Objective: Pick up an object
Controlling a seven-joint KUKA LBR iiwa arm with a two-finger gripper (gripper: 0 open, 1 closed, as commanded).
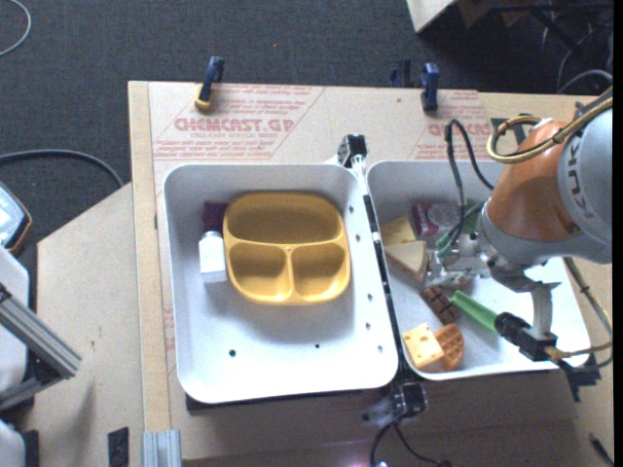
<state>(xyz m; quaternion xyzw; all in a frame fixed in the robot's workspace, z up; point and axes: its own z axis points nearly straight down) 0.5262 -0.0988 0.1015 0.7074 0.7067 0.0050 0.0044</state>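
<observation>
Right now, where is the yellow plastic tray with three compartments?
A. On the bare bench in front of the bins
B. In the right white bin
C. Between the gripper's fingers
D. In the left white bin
D: the yellow three-compartment tray lies flat in the left white bin, with a small white bottle beside it, while the arm works over the right white bin.

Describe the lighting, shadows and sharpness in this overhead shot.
Camera view: even, soft light, with faint shadows under the yellow three-compartment plastic tray; mild sheen on the left white shallow bin; the grey arm's orange wrist band looks slightly soft, and the gripper beneath it is too cluttered to read.
</observation>
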